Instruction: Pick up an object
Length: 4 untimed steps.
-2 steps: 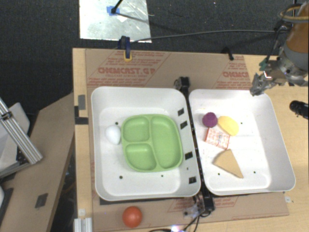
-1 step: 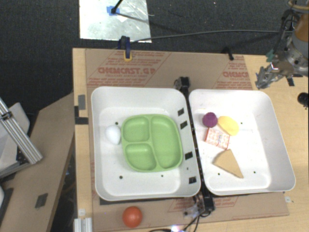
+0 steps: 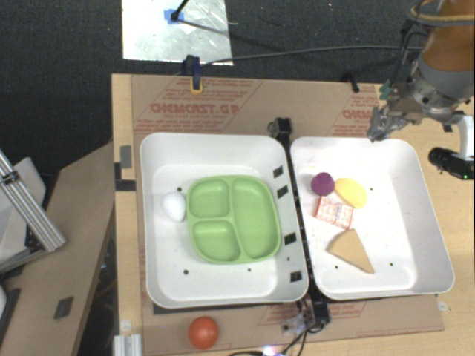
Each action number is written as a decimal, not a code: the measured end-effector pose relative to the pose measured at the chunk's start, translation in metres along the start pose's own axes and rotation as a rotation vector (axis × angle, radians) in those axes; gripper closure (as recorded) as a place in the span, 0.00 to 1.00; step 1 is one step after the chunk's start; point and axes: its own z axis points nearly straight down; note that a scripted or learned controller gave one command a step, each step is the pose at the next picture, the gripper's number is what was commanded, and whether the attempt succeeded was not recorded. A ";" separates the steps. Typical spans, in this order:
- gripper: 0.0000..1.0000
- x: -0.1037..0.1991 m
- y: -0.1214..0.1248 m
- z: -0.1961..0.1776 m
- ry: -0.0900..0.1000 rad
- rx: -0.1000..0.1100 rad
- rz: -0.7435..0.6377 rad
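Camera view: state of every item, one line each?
gripper: above the right bin's far rim, holding nothing visible
green tray: flat in left bin, compartments bare
white egg: in left bin, touching the tray's left edge
purple ball: in right bin, beside the yellow lemon
red-and-white packet: lying flat, right bin
tan wedge: lying flat, right bin
orange ball: on the bench, outside both bins

"CHEMCAST GP" printed red on brown board (image 3: 194, 108), repeated.
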 end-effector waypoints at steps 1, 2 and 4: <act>1.00 0.040 -0.020 0.016 0.000 0.003 0.001; 1.00 0.093 -0.035 0.016 0.000 0.002 0.000; 1.00 0.199 -0.066 0.043 0.001 0.001 -0.001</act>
